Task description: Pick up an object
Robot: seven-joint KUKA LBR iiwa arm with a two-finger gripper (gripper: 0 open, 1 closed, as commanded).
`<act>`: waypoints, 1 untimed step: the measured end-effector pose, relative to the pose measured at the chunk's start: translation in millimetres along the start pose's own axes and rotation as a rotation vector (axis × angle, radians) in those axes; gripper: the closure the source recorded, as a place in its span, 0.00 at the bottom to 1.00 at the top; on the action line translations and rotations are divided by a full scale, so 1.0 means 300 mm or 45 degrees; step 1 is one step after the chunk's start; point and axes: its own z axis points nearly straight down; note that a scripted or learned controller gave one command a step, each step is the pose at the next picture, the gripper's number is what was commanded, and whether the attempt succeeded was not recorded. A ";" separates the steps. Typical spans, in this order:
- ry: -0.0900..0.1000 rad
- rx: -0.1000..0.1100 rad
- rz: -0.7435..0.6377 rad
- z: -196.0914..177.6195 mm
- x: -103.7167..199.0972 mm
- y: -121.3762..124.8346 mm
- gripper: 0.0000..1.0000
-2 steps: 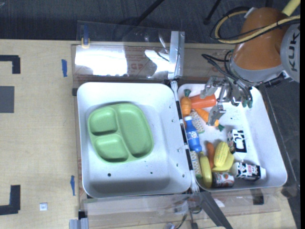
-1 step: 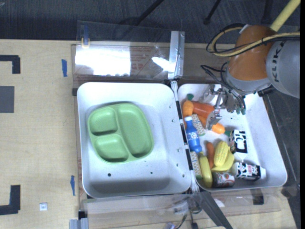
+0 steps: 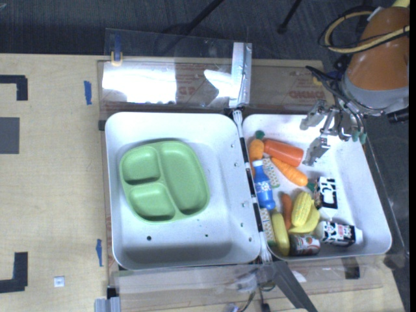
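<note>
The right bin (image 3: 374, 194) holds a heap of toy food. A long orange carrot (image 3: 284, 151) lies at the top, with a second carrot (image 3: 290, 172) below it and a small orange vegetable (image 3: 257, 149) to its left. Lower down lie a blue bottle (image 3: 263, 186), a yellow corn cob (image 3: 302, 208), a banana (image 3: 280, 231), a black-and-white box (image 3: 328, 193), a cow-patterned carton (image 3: 339, 233) and a small can (image 3: 304, 244). My gripper (image 3: 316, 135) hangs open over the bin's upper right part, just right of the long carrot, with nothing between its fingers.
The left bin (image 3: 123, 239) holds a green divided plate (image 3: 164, 179). A clear plastic panel (image 3: 175, 77) stands behind the bins. Yellow cable loops (image 3: 344, 28) hang by the arm at the top right. The bins share a middle wall (image 3: 250, 181).
</note>
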 end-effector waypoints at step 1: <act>0.000 -0.001 -0.335 0.237 -0.086 -0.075 0.00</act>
